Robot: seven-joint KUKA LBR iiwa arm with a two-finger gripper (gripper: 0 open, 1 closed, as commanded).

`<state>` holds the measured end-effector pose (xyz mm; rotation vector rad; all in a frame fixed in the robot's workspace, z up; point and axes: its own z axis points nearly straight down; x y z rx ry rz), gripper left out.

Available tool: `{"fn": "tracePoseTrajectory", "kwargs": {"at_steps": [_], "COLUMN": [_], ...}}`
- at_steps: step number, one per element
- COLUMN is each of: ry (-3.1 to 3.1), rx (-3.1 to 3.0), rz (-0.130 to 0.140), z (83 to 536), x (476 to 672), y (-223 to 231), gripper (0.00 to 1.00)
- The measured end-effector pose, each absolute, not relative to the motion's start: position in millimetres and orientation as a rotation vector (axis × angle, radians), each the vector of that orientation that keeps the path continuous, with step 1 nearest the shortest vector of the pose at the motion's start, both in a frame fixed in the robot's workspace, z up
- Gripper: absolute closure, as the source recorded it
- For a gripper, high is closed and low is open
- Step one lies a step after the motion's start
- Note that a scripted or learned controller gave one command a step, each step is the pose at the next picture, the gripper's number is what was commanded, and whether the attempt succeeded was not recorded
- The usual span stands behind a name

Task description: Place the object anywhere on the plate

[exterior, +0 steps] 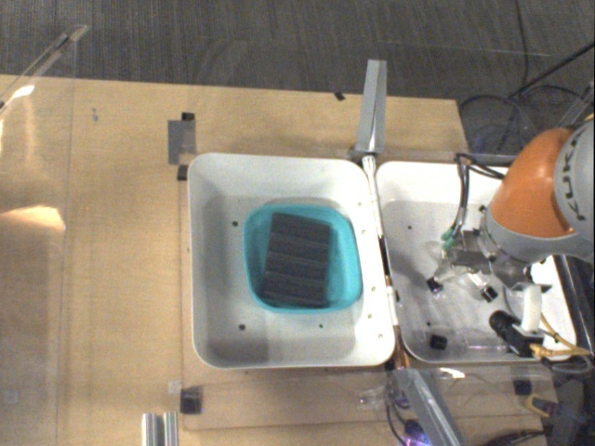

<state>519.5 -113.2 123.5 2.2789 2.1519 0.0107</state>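
A dark grey ridged rectangular object [297,258] lies flat in the middle of the cyan plate [348,272], which sits inside the left white bin [216,277]. My gripper [461,288] hangs over the right bin [409,226], well to the right of the plate and apart from the object. Its two dark fingertips [434,284] stand spread, open, with nothing between them. The grey arm with its orange band [530,193] reaches in from the right and hides part of the right bin's floor.
A grey metal post [373,105] stands behind the seam between the bins. Cables [548,347] trail at the right bin's front right corner. A small black bracket [182,137] sits on the wooden bench behind the left bin.
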Motion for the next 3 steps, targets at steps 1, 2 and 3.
{"fn": "tracePoseTrajectory", "kwargs": {"at_steps": [1, 2, 3], "ry": [2.152, 2.152, 2.153], "rx": [2.279, 2.272, 2.272], "rz": [0.010, 0.017, 0.017], "z": [123, 134, 134], "x": [519.4, 522.0, 521.9], "y": [-113, -112, -112], "gripper": [0.00, 1.00, 0.00]}}
